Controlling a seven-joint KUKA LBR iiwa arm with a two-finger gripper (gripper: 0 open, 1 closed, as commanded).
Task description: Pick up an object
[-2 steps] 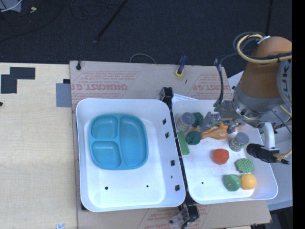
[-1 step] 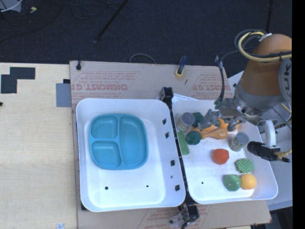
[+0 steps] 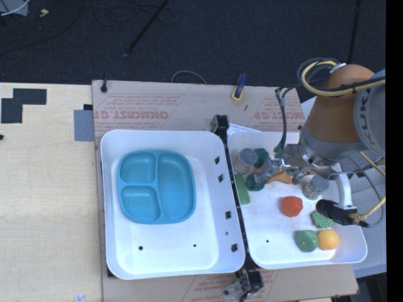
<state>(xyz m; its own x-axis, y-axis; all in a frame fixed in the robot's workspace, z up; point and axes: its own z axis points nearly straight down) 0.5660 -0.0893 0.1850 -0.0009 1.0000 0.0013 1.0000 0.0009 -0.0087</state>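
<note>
- Worktop [image 3: 50,187]: pale wood surface carrying a cardboard sheet and two shallow white bins side by side.
- Left bin [image 3: 126,257]: holds one blue divided plate [image 3: 156,186], three compartments, lying flat near the bin's far half.
- Right bin [image 3: 277,257]: holds the loose items you can choose from.
- Red round object [image 3: 291,206]: sits alone near the bin's middle, apart from its neighbours. Judged light, rigid, possibly smooth; take it across its widest part.
- Orange ball [image 3: 328,239] and green rounded piece [image 3: 306,240]: touching each other near the front right corner. Both look light; their contact leaves you little room between them.
- Green textured piece [image 3: 322,219]: just beside a black fitting on the arm's side.
- Cluster at the bin's far left: a grey cylindrical item [image 3: 244,160], dark green pieces [image 3: 257,180], a light green strip [image 3: 243,192] along the wall, and an orange strip [image 3: 281,177]. Crowded; expect neighbours to shift.
- End effector [image 3: 274,166]: low over that cluster, beside the orange strip. You cannot tell whether it is open, closed, or gripping anything; the parts blur together there.
- Judgement: the red object looks to be your cleanest target, being isolated.
</note>
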